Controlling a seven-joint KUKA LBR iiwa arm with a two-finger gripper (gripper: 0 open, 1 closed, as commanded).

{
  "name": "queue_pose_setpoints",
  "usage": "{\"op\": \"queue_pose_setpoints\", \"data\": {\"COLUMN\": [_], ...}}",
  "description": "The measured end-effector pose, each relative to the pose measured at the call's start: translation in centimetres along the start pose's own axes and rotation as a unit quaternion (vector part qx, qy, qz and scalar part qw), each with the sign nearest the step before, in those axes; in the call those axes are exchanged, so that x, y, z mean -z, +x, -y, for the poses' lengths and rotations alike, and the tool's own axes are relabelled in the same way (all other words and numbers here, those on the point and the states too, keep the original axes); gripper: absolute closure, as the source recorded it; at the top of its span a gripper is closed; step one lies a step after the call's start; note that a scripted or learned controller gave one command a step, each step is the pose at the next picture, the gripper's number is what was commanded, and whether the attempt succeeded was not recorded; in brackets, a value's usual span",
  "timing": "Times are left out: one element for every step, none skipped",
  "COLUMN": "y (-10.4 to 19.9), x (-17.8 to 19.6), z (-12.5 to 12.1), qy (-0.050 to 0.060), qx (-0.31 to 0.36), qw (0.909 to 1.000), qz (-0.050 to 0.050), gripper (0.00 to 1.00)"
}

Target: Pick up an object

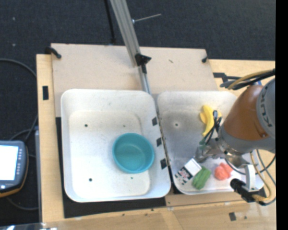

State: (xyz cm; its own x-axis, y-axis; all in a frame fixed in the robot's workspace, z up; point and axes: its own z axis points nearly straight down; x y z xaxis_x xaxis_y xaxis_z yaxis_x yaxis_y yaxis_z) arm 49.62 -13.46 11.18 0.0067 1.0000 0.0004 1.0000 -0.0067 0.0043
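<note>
- Camera view is looking down on two shallow white bins sitting side by side, the left bin (77,104) and the right bin (177,104).
- A teal bowl (133,152) is sitting upright in the left bin, toward its near right part.
- The arm (247,116), grey with an orange band, is reaching in from the right and is covering much of the right bin's right half.
- The gripper (206,152) is hanging low over the middle of the right bin; the wrist is hiding most of it, so I cannot tell how it is set or whether it is grasping anything.
- A yellow object (209,119) is lying in the far part of the right bin, its right side cut off by the arm.
- A small white and black box (188,170) is lying near the bin's near edge, with a green object (201,178) touching it on the right.
- A reddish-orange object (222,172) is lying just right of the green one, partly overlapped by the arm's cabling.
- A metal pole (127,28) is slanting across the far board.
</note>
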Motion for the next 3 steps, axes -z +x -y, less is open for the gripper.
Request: {"op": "queue_pose_setpoints", "data": {"y": [-0.1, 0.1, -0.8], "x": [4.3, 8.7, 13.6], "z": [-0.1, -0.4, -0.1], "qy": [-0.001, -0.001, -0.002], "qx": [0.005, 0.005, 0.005], "qw": [1.0, 1.0, 1.0], "qz": [0.001, 0.001, 0.002], "gripper": [1.0, 1.0, 1.0]}}
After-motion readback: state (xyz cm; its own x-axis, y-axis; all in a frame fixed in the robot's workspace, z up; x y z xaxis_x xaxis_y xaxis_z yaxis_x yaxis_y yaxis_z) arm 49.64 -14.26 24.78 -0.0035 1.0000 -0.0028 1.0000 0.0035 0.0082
